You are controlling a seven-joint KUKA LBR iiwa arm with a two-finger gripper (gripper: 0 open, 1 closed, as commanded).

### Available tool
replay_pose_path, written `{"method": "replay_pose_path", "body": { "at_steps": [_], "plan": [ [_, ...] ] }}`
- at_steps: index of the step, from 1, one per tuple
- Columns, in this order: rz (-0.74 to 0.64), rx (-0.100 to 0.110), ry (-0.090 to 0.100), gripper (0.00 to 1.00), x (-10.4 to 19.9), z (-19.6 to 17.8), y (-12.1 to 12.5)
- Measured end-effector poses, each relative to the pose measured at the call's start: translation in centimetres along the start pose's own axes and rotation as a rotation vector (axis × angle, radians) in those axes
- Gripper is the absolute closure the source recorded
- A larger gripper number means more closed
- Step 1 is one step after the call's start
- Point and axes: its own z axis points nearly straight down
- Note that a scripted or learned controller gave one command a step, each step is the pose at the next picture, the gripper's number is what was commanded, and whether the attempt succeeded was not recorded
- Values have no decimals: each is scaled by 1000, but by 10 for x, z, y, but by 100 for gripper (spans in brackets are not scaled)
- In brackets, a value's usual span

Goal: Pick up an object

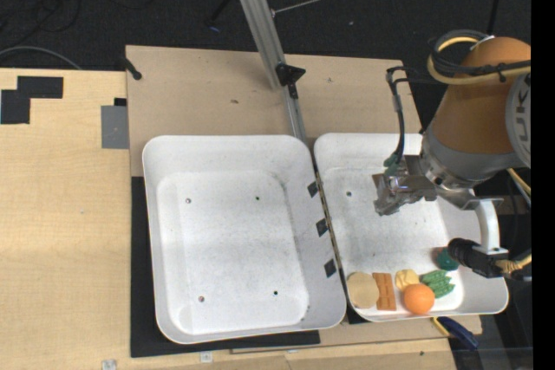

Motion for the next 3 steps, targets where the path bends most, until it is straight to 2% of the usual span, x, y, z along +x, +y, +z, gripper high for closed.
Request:
{"method": "replay_pose_path", "body": {
  "at_steps": [2,3],
  "plan": [
    [-1,0,0,100,105,20,-8],
    [-2,-1,-1,100,154,10,-13]
  ]
}}
